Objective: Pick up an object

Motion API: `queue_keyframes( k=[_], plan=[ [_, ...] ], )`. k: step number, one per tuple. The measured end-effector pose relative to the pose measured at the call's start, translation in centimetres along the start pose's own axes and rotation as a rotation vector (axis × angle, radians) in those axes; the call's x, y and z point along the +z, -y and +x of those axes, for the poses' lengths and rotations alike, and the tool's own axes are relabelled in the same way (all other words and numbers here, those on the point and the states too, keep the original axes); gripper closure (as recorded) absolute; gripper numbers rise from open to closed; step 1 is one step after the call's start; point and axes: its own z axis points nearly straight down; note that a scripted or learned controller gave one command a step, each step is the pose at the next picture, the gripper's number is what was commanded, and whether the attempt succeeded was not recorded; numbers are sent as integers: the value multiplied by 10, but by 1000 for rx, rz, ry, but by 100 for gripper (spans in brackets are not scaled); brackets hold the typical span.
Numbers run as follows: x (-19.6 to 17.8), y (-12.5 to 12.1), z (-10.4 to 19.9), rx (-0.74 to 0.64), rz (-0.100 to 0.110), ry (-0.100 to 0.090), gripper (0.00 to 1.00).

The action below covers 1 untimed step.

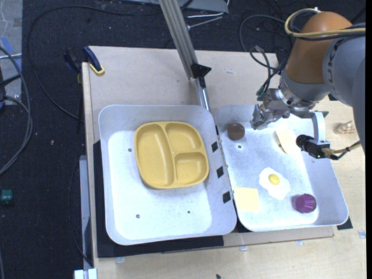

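A pale wooden counter (145, 77) sits on a dark floor strewn with black cables. Two shallow white bins lie side by side on it, their inner rims touching near the middle.

The left bin (116, 214) holds a yellow divided plate (172, 154) near its upper centre, with bare white floor around it, widest along the near edge.

The right bin (331, 208) holds five small things: a brown round piece (235, 131) by the far left corner, a pale yellow slice (285, 140) partly hidden under the arm, a toy fried egg (274, 182) in the middle, a yellow cheese square (247, 199) at the near left, and a purple object (304, 203) at the near right. They lie apart from one another.

The grey arm with its orange band (314, 45) reaches in from the right. Its hand (260, 120) hangs over the far part of the right bin, between the brown piece and the pale slice. The hand looks dark and small here, and I cannot tell how wide it stands or whether it touches anything.

A metal pole (181, 34) slants across the counter's far side.
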Motion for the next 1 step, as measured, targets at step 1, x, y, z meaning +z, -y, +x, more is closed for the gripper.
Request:
queue_keyframes(
  k=[1],
  plan=[
    [-21, -1, 0, 0, 1, 0, 100]
  ],
)
